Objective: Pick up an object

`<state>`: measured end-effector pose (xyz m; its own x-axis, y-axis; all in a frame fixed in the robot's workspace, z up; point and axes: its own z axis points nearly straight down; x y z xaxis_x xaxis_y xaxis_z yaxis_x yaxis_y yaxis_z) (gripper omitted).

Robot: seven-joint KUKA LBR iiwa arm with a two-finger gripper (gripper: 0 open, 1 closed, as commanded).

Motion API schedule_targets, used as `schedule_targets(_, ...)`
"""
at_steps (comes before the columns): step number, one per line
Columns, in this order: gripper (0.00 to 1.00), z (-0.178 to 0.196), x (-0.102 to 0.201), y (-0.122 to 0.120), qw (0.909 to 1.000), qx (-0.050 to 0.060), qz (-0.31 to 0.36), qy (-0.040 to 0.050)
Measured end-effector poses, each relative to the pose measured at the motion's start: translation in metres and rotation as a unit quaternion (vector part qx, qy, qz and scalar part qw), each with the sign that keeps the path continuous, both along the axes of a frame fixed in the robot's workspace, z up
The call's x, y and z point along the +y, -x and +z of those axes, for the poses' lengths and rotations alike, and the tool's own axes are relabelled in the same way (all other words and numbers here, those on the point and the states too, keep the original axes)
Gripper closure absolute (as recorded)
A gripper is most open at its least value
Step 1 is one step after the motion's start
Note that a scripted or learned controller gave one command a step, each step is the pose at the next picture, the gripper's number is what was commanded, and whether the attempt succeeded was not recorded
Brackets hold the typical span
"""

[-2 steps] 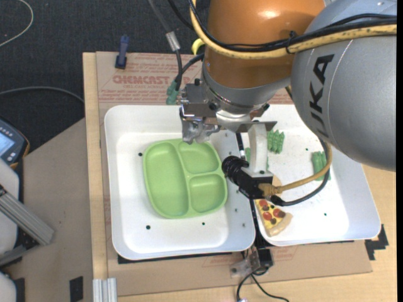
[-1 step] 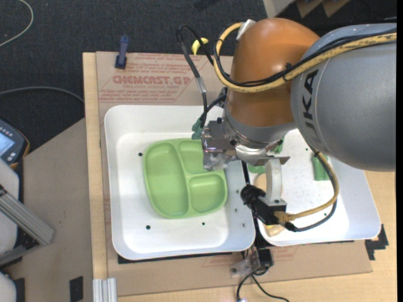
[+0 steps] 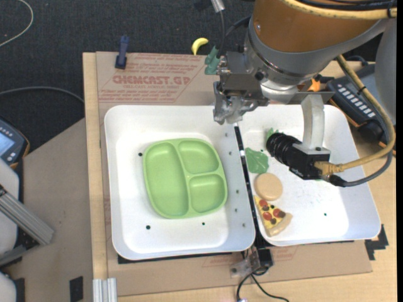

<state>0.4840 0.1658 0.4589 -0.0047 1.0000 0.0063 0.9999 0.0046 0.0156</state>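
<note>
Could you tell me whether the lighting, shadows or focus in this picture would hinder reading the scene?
Camera view: even, soft light, no harsh glare on the white bins; the green tray and pizza slice are sharp; the arm looms large and slightly soft; the pincer is dark, its detail hard to read.

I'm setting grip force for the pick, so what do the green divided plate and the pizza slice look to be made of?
The green divided plate looks like rigid moulded plastic with a smooth, slightly satin finish: uniform colour, rounded compartment ridges, soft highlights. The pizza slice seems a toy, probably plastic or rubber, with flat painted-looking red toppings on a tan base; whether it is hard or soft cannot be told from here.
</note>
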Motion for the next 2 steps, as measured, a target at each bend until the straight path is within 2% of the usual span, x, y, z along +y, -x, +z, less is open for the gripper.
schedule_targets(1,1.00,0.041,0.032,-0.016,1.0000,0.005,-0.001,0.0023)
schedule_targets(2,1.00,-0.046,0.056,0.007,0.9999,0.013,-0.001,0.0049)
